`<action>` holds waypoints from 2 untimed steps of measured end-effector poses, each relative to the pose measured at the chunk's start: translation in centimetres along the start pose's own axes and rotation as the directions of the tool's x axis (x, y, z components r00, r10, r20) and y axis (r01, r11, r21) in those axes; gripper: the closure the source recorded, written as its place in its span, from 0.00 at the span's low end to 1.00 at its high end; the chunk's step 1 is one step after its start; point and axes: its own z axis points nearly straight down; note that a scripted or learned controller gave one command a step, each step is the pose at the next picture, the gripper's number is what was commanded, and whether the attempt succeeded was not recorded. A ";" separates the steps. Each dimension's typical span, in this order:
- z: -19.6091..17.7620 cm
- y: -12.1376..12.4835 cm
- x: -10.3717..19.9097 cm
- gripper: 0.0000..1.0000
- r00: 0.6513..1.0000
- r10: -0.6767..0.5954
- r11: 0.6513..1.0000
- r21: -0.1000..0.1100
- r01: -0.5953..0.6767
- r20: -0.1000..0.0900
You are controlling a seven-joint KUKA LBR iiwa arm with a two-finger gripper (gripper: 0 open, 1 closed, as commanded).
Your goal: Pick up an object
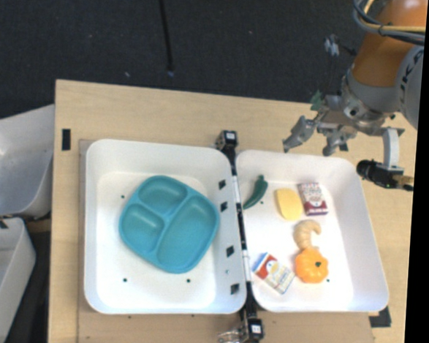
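Two white bins (pixel 95 195) (pixel 358 214), one blue divided plate (pixel 168 223), two small cartons (pixel 313 198) (pixel 273 272), four food pieces (pixel 255 191) (pixel 288 204) (pixel 307 231) (pixel 311 266)

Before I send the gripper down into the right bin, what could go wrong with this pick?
1. The gripper hangs over the right bin's far rim, so a straight descent may strike the rim.
2. The yellow block and maroon box touch, and the croissant sits against the orange pumpkin; fingers may catch two items or push one away.
3. The green chili pepper lies close to the divider, leaving little finger room.
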 end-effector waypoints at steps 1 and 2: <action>-0.9 0.2 0.0 0.00 1.000 -0.002 1.000 -0.014 0.002 0.001; 3.4 -0.2 0.2 0.00 1.000 -0.001 1.000 -0.009 0.001 0.002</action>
